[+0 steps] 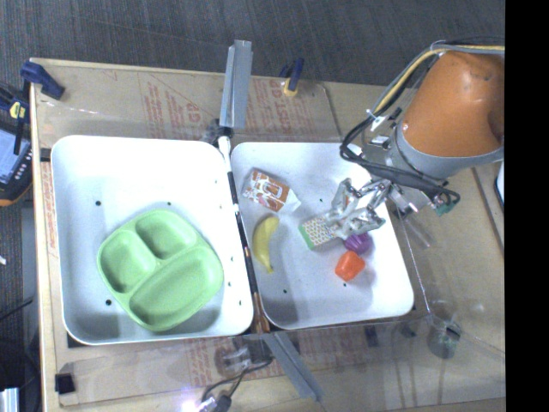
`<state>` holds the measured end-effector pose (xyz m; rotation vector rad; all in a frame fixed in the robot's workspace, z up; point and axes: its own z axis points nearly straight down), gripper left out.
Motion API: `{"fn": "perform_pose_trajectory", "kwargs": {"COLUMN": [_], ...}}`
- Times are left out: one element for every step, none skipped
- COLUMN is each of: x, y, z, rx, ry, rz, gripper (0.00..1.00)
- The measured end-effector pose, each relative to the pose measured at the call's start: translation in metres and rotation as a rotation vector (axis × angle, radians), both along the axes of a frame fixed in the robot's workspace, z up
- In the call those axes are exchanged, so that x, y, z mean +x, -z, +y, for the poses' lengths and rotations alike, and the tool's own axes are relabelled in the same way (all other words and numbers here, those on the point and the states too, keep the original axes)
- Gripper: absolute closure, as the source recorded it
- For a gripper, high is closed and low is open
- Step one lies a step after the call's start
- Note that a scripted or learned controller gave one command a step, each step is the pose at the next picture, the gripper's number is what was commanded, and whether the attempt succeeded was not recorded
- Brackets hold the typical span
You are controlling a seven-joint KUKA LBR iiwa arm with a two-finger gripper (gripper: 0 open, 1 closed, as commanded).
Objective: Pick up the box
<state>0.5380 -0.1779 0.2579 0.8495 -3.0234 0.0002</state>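
So the biggest worry here: the gripper is sitting in the right bin, right over a small green-and-white packet, while the box, an orange-and-white carton, is lying well apart from it, up near the bin's top-left corner beside the divider. If the arm is going down where it's hovering, I'm guessing it's closing on the wrong item, or on nothing. The fingers look like they're standing apart around the packet's right end, but honestly the metal is a jumble from this angle and I can't tell for sure whether they're open or closed.

Other risk: the purple thing and the orange cup-like piece are crowding just below the gripper, so any sweep toward the box is probably knocking them around. The banana is lying just below the box too, so a sloppy approach could be nudging it.

Containers, big to small: the left bin is holding a green divided plate. The right bin is holding the box, banana, packet, purple thing and orange piece.
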Motion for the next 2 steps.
{"fn": "perform_pose_trajectory", "kwargs": {"x": [0.007,0.032], "y": [0.013,0.003], "z": [0.028,0.089], "rx": [0.001,0.000], "ry": [-0.579,-0.585], "rz": [0.002,-0.002], "gripper": [1.00,1.00]}}
